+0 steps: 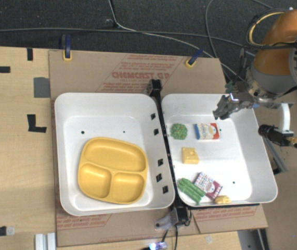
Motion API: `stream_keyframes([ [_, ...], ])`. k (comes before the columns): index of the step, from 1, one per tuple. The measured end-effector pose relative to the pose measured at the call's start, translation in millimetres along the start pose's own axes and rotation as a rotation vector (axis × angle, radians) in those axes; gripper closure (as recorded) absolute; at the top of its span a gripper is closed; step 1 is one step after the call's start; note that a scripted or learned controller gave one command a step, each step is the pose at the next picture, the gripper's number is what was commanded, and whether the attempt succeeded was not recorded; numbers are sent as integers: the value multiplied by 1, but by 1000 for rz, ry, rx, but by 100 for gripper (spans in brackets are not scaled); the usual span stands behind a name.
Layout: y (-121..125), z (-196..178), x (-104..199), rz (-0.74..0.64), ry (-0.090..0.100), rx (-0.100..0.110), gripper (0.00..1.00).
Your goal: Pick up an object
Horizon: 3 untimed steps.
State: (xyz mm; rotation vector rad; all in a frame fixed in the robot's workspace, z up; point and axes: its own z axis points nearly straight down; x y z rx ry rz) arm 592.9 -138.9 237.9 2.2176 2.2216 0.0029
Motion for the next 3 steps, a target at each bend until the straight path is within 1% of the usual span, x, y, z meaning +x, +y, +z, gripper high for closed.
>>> stream_keyframes([
  [1, 0, -5, 61, -5, 2, 3, 100],
  [2, -4, 9, 121, -5, 2, 5, 100],
  [3, 0, 18, 179, -5, 2, 6, 100],
])
